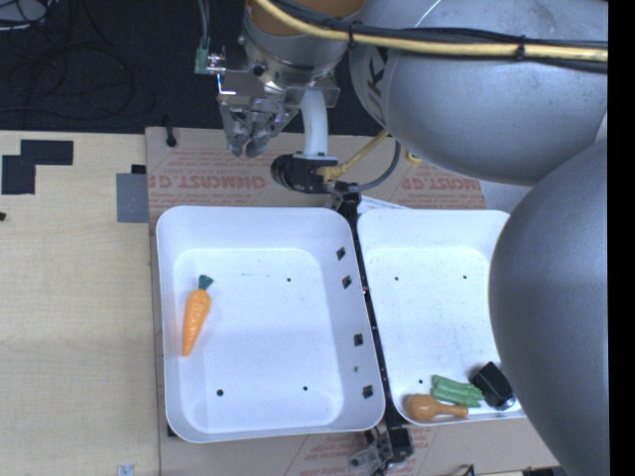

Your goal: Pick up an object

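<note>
Two white bins sit on my bench. My gripper (248, 137) hangs beyond the left bin (248, 228), holding nothing. Its carrot (195, 315) lies nearer me, leftward, lengthwise front to back.

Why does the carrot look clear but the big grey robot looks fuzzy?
In the camera view the carrot is sharp under even light with only a faint shadow; the arm sits close to the lens, so it blurs, with soft glare on its shell.
</note>
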`<state>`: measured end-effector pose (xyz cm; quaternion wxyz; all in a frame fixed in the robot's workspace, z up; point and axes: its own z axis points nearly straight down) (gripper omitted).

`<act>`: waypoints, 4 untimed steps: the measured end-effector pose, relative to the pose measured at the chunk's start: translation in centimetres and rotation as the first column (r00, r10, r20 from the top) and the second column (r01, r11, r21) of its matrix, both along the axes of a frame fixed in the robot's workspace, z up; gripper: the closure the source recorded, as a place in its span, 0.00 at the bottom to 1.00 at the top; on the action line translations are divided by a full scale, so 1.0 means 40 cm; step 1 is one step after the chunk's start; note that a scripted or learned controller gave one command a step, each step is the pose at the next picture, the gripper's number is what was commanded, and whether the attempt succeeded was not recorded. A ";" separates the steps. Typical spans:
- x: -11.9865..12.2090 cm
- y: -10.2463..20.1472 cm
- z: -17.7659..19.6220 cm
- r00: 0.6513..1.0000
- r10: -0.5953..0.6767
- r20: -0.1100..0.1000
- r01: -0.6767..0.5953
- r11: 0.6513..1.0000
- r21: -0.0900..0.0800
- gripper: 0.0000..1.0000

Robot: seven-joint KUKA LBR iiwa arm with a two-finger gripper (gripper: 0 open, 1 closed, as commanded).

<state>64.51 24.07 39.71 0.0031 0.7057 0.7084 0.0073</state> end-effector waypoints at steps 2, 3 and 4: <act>-0.056 -0.243 -0.244 1.000 -0.008 -0.023 0.008 1.000 -0.010 1.00; -0.005 -0.300 -0.412 1.000 -0.006 -0.024 0.006 1.000 -0.010 1.00; -0.136 -0.384 -0.262 1.000 -0.006 -0.018 0.006 1.000 -0.007 1.00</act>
